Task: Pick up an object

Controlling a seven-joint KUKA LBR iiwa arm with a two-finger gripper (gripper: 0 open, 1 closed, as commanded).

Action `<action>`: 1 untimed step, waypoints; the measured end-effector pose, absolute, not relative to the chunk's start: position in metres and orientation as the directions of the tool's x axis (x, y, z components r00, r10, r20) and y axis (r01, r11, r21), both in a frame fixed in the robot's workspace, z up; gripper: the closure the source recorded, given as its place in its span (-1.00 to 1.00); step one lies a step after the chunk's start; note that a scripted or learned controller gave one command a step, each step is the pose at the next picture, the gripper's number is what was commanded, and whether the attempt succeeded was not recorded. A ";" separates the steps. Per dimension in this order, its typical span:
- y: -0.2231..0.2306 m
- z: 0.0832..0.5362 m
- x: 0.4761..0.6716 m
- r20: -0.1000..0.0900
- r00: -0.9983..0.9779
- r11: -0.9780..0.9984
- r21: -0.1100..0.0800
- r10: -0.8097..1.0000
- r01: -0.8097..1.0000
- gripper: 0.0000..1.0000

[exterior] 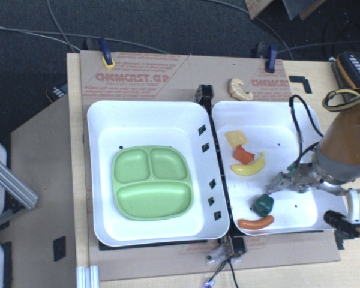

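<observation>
Right bin (pixel 276 116): gripper (pixel 277 183) low over floor, just above dark green object (pixel 263 205); can't tell jaw state. Obj. small, rounded, beside red sausage (pixel 255 222).

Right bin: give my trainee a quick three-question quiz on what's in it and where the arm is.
1. True or false: the green tray lies in the right bin.
2. Which item lies nearest the gripper: A) hotdog B) dark green piece C) banana?
3. Fill in: the red piece touches the ____.

Key: 1 false, it's in the left bin; 2 B; 3 banana.
</observation>
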State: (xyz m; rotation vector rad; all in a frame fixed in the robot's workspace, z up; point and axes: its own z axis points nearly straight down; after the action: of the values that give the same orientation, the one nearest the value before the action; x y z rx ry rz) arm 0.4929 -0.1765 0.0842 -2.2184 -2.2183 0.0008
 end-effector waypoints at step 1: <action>-0.177 0.096 0.494 0.002 0.000 0.000 -0.001 1.000 1.000 1.00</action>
State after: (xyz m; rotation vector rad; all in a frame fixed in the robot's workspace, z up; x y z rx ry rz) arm 0.4936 -0.1766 0.0957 -2.2201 -2.2199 -0.0016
